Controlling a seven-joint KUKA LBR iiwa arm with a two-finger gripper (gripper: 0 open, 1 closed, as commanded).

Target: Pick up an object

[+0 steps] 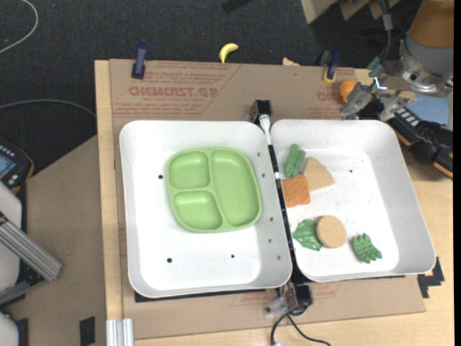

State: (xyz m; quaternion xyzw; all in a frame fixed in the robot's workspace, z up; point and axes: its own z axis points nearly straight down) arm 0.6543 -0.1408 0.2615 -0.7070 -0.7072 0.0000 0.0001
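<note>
The gripper (360, 96) hangs at the upper right, over the far rim of the right bin (382, 139) and the cardboard (173, 85) beyond it, with the grey arm (432, 38) rising out of the top right corner. Whether its jaws are open or closed cannot be told from here; nothing is seen between them. All the loose things lie in the right bin, well apart from the gripper and nearer the camera. A green pod (294, 160) leans by the bin's left wall, touching a tan wedge (319, 174); an orange block (296, 191) sits just below them, against both. Further forward, a tan disc (331, 231) overlaps a green leafy piece (308, 235) on its left, and a second green piece (366, 248) lies near the disc's right, apart from it. The left bin (144, 251) holds a green divided plate (214, 189) with three compartments, lying flat near its middle. A small orange ball (348, 89) sits on the cardboard just beside the gripper, and a yellow banana (228, 51) lies on the dark floor beyond the board.
</note>
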